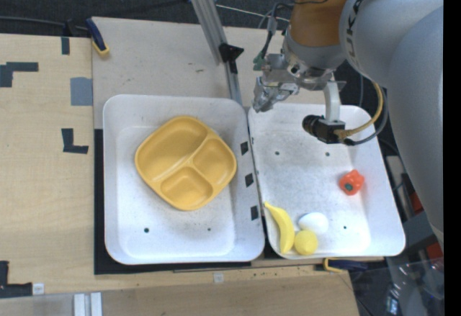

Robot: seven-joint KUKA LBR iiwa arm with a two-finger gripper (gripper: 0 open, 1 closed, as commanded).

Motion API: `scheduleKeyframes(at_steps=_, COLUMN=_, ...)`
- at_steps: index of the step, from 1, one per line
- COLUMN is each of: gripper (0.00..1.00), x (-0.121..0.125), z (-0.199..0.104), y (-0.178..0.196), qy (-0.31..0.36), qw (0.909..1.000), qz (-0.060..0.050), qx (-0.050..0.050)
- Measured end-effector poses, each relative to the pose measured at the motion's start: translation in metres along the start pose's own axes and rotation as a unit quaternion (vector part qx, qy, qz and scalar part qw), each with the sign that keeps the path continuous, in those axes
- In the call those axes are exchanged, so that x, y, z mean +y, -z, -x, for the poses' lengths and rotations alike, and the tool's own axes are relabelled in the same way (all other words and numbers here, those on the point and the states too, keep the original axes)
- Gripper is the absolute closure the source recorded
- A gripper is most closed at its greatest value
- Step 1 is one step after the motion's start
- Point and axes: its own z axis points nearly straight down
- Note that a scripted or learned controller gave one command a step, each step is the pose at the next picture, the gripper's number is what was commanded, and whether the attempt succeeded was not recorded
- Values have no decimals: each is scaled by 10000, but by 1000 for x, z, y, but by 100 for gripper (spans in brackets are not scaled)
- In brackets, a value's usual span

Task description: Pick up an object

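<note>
Gripper seen at the top-left corner of the right bin; finger state cannot be told.
Smooth yellow three-compartment plate is laid in the left bin; curved banana, white egg-shaped piece and round yellow fruit are clustered at the right bin's near edge; a small red-orange piece is set by its right wall; the speckled middle floor is left open; wooden bench at left.
</note>
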Motion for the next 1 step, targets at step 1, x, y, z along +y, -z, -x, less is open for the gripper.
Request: scheduleKeyframes(at_steps=1, gripper=100, x=-21, z=-50, y=4, qy=-1, qw=10000, qz=5, qx=2)
